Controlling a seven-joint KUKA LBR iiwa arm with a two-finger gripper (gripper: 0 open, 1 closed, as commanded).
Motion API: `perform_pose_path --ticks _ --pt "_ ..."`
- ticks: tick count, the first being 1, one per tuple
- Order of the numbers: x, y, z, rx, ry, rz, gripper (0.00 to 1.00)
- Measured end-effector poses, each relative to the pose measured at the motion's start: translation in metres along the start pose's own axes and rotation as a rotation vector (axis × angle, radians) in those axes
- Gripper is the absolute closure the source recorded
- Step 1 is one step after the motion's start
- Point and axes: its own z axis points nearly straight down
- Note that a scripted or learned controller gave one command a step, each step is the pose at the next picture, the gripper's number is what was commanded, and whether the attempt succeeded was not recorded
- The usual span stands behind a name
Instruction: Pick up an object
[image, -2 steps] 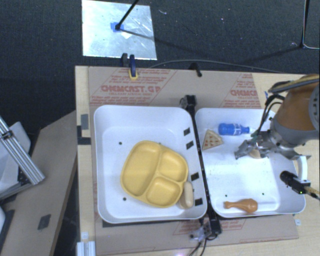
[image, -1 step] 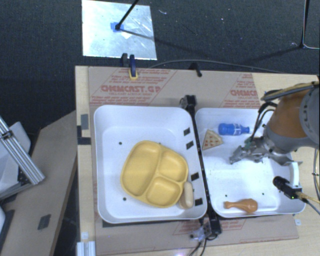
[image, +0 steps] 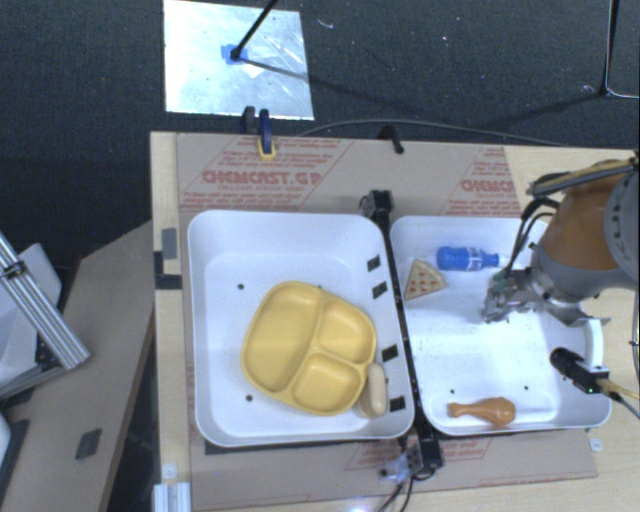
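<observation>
Arm: reaches in from the right, gripper (image: 497, 303) low over the right bin (image: 440, 405).
Gripper state: too small and blurred to tell.
Right bin: blue bottle (image: 466, 259) near the back, pizza slice (image: 422, 280) beside it, drumstick (image: 483, 409) at the front.
Left bin (image: 215, 400): yellow divided plate (image: 308, 347), pale bread roll (image: 374, 390) touching its edge.

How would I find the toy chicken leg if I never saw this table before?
Look in the right bin, the one the arm reaches into. Along its near edge lies the chicken leg. It is orange-brown and club-shaped, unlike the blue bottle and pizza slice at the far end.
</observation>
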Motion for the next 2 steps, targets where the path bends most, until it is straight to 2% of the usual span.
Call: perform_pose_path --ticks 1,2 --pt "-0.009 -0.001 -0.059 -0.003 -0.002 0.003 1.00" --pt "-0.007 0.002 -0.124 -0.005 -0.002 -0.002 1.00"
